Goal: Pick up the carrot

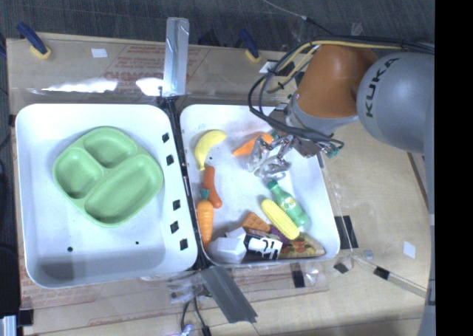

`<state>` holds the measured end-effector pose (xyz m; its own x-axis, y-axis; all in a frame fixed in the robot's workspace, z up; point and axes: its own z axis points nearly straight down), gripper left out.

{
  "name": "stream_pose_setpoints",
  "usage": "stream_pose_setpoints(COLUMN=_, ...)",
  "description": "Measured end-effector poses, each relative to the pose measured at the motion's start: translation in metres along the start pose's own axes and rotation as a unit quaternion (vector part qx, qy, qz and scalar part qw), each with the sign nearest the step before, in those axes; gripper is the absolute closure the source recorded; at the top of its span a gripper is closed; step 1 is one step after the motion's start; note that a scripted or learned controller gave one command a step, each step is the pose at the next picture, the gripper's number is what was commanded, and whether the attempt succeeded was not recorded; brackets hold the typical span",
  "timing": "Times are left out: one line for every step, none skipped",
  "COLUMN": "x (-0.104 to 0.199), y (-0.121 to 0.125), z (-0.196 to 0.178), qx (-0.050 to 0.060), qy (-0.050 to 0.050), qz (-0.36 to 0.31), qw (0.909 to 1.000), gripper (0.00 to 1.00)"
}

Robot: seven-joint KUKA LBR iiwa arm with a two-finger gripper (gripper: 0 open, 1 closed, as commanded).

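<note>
An orange carrot [205, 221] lies lengthwise against the left wall of the right bin [323, 193], near its front. Just behind it lies a darker red-orange piece [211, 184]. My gripper [269, 157] hangs low over the back middle of the right bin, about a hand's width right of and behind the carrot. A small orange piece [246, 148] lies right beside the gripper on its left. The gripper's metal tip is partly hidden under the wrist and cables.
The right bin also holds a yellow banana [208, 144], a green bottle [289, 204], a corn cob [280, 218], a pizza slice [299, 249] and a white and black package [247, 246]. The left bin [37, 238] holds a green divided plate [109, 174].
</note>
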<state>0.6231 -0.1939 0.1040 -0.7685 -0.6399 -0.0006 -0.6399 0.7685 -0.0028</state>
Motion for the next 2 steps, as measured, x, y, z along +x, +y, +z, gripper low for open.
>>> stream_pose_setpoints(x=-0.002, y=0.002, z=0.000, qx=-0.001, qy=0.000, qz=-0.001, qw=1.0000, gripper=0.00)
stream_pose_setpoints(x=-0.002, y=0.090, z=0.012, qx=-0.002, qy=-0.001, qz=-0.118, qw=0.9930, gripper=0.00)
